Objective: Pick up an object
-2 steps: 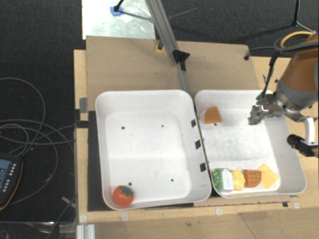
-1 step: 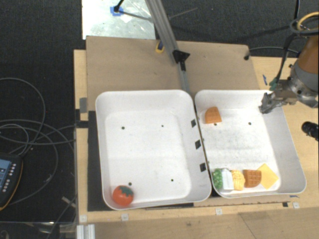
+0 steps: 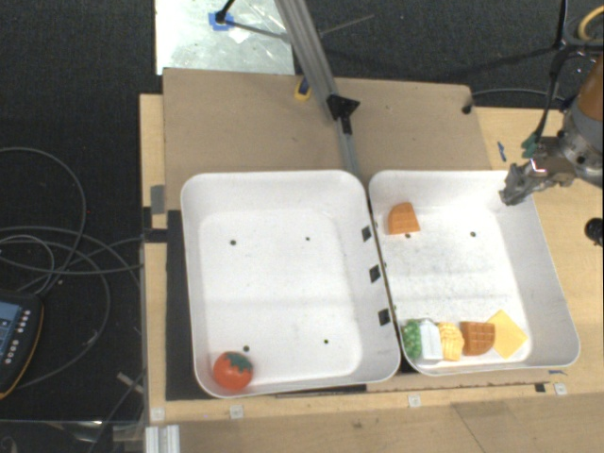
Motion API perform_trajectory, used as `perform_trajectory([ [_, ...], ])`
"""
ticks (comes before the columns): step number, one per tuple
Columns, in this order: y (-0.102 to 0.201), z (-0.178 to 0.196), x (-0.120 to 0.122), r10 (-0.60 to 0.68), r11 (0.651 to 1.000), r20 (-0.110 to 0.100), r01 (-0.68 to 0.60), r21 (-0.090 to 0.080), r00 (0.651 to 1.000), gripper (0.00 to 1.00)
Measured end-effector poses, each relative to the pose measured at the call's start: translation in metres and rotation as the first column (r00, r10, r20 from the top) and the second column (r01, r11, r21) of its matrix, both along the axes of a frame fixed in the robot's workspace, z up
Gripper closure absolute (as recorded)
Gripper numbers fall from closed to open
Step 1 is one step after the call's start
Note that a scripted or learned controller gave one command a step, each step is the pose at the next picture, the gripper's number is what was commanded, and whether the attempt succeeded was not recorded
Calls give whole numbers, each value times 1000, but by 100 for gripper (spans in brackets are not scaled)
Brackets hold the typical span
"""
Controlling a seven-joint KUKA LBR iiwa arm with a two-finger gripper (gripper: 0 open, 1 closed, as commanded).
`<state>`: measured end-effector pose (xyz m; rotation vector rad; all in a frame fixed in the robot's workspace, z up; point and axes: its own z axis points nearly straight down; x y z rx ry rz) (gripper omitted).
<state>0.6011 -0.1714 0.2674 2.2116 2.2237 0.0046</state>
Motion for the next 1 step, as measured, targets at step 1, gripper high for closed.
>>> perform_trajectory([
  [1,49,6,-11,4,1000,-5,-4,3,1000,100],
])
